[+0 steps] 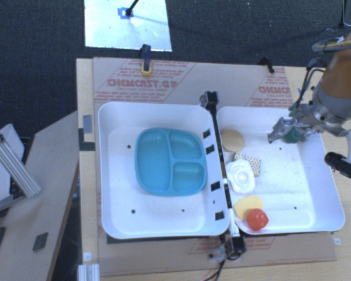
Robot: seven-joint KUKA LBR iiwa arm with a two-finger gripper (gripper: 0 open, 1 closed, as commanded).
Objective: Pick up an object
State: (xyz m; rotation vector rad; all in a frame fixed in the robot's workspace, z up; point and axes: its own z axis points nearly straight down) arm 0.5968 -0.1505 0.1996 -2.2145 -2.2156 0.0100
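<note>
Currently, a green object (pixel 291 136) is seen at the gripper (pixel 288 132), upper right bin (pixel 324 206); whether it is held cannot be told. Other items are grouped toward 8 o'clock.

Floor: dark speckled carpet (pixel 35 51), seen around the desk.
Desk: pale wood (pixel 85 174), covered by a printed cardboard sheet (pixel 181 81).
Light: a bright square panel (pixel 127 16) is laid on the carpet.

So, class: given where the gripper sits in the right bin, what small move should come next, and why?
Probably lift straight up a little. The gripper sits at a green object, apart from the other items; a short lift would show whether it is held.
</note>
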